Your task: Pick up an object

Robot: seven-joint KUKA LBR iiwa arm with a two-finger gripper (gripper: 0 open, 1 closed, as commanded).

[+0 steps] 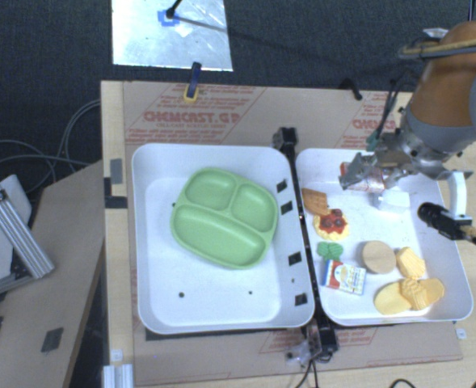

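Observation:
My gripper [365,176] hangs over the back of the right bin [464,297], on the grey arm with its orange band [456,71]. Nothing shows in its grasp. Toy foods lie in front of it and apart from it: a brown toast piece [314,200], a red and yellow pizza piece [332,224], a green broccoli [329,250], a small printed carton [345,278], a tan round disc [377,256] and several yellow pieces [410,281]. The toast lies nearest, just left of and below the gripper.
The left bin [161,297] holds a green divided plate [224,216]. A black part with a white bracket [444,217] juts over the right bin's right side. Black clips [290,208] line the wall between the bins. A foil sheet [171,23] lies at the back.

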